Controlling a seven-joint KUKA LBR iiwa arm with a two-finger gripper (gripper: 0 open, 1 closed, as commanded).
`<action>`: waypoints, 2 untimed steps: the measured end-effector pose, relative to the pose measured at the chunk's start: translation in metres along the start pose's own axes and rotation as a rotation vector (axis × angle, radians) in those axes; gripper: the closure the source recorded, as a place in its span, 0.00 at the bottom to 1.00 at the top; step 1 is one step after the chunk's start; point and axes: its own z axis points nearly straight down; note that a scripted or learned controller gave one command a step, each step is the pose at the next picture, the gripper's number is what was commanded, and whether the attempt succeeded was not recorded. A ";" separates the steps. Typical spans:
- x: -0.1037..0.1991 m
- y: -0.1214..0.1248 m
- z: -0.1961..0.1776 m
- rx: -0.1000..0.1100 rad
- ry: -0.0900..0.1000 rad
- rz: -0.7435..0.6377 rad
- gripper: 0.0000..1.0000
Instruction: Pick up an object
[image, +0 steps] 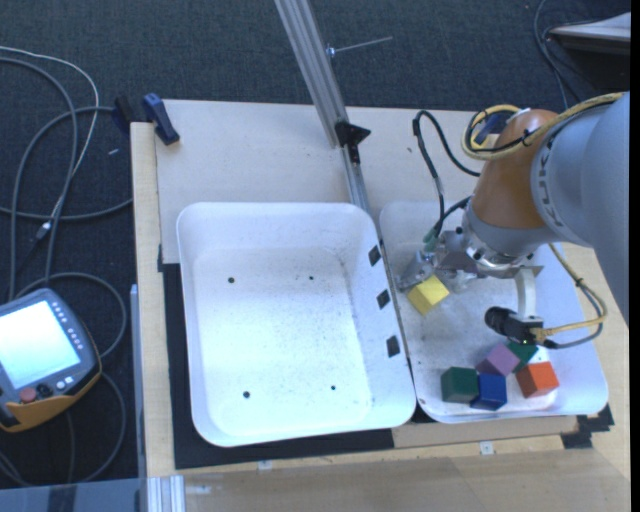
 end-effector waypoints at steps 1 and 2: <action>-0.001 0.005 0.000 -0.004 -0.001 -0.001 0.00; 0.001 0.001 0.000 -0.001 0.000 -0.001 0.00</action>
